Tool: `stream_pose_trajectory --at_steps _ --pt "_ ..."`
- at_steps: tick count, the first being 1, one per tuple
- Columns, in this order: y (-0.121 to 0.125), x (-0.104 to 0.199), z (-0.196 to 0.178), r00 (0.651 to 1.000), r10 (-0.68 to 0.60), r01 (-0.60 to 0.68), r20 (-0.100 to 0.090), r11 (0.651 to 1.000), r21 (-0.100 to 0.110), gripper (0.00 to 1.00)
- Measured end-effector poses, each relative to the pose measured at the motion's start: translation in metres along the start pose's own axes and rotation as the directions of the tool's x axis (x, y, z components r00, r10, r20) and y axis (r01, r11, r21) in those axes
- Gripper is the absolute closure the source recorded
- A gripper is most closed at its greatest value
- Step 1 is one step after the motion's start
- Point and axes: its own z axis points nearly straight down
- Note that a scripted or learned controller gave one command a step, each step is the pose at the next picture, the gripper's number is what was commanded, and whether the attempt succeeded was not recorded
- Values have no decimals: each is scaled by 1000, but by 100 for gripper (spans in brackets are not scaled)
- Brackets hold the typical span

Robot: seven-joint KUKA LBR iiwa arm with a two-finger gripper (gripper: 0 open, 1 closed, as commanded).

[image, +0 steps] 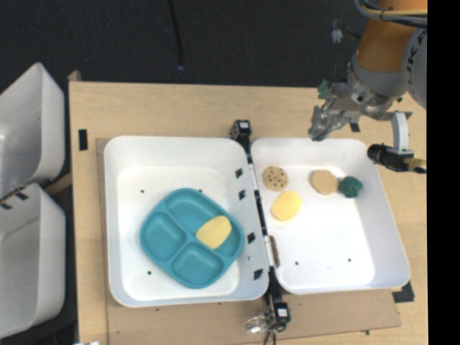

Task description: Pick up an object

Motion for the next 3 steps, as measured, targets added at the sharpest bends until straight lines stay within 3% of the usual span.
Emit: stream_pose_trajectory --at_steps 3 --pt "-13 159 10 1000 -2 2 -2 1000 7 100"
